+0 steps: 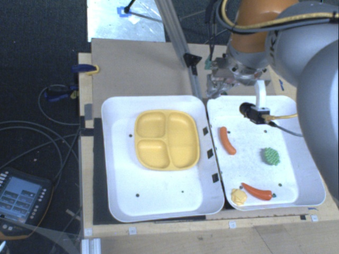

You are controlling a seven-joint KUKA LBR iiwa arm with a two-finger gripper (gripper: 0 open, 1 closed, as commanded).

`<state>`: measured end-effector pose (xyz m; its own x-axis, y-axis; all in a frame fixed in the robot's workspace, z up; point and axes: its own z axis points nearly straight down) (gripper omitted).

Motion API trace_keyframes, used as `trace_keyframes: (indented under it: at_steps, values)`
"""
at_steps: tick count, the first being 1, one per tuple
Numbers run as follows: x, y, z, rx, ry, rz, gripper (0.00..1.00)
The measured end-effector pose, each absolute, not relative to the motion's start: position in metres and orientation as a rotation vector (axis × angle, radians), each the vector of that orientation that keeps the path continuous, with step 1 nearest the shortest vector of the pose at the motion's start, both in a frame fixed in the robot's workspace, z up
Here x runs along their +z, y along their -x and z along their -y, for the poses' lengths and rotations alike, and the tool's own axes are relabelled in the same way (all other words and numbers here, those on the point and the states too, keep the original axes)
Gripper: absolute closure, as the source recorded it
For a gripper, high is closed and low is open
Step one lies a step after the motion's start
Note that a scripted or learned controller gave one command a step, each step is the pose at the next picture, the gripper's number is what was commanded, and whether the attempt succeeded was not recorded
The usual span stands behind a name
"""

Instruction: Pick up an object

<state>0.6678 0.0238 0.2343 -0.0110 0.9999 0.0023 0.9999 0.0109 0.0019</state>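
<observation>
The claw (218,89) (fingers unreadable) hovers just above the sausage (228,140): likely light, slick, best pinched across its middle.

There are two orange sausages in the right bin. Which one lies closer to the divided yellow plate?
The upper sausage, lying steeply near the bin's left wall. The other sausage rests at the front edge, beside a small yellow item.
</observation>
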Motion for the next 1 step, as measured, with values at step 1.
trace_keyframes:
  at_steps: [1]
  values:
    - [0.2264, -0.6618, -0.0786, -0.004, 2.208, 2.233, 1.00]
